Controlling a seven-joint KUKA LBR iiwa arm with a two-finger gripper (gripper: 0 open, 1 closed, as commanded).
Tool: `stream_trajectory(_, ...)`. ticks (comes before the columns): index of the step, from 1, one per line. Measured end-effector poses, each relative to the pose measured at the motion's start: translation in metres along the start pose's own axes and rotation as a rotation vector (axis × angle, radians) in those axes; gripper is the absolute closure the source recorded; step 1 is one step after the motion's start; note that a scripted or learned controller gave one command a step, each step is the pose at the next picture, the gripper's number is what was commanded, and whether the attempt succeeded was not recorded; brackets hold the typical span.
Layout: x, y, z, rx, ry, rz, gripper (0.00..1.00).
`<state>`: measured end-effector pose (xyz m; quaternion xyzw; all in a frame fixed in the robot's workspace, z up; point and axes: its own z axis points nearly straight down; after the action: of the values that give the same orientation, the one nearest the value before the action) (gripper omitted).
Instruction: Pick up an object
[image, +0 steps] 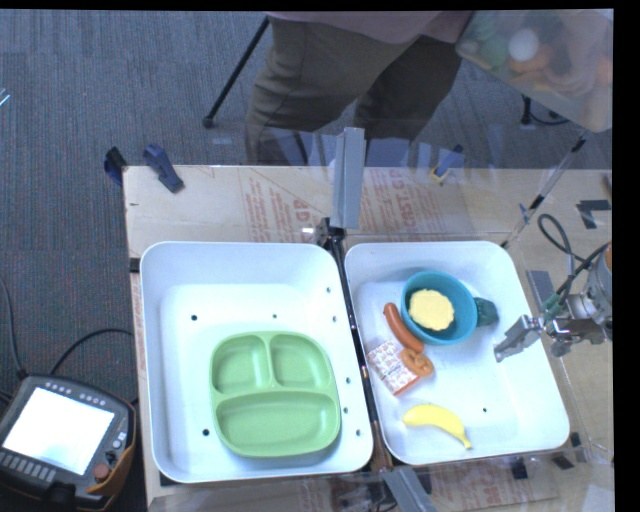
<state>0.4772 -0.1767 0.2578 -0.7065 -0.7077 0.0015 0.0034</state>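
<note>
The right bin (520, 420) holds a blue bowl (452, 292) with a flat yellow piece (432, 309) inside. A dark green item (486, 312) touches the bowl's right side. Left of the bowl lies a red sausage (402, 326), with a red-and-white packet (391, 367) and a small orange piece (421, 364) just below it. A yellow banana (438, 422) rests near the bin's front. My gripper (513, 340) hangs over the right part of this bin, right of the bowl and apart from every item, with nothing seen in it.
A green divided plate (274, 392) lies in the left bin (170, 290). A grey post (348, 185) stands behind the seam between the bins. Cables and a bracket (560, 250) sit at the bench's right edge. A teach pendant (60, 430) is at the lower left.
</note>
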Motion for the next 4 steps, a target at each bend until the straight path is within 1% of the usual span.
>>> stream_trajectory(1, 0.035, 0.031, 0.154, 0.012, 0.003, -0.012, 0.00)
stream_trajectory(2, 0.060, 0.118, 0.167, -0.002, -0.001, 0.300, 0.00)
stream_trajectory(3, 0.052, 0.166, 0.166, -0.004, -0.001, 0.654, 0.00)
stream_trajectory(4, 0.078, 0.157, 0.132, -0.003, 0.000, 0.826, 0.00)
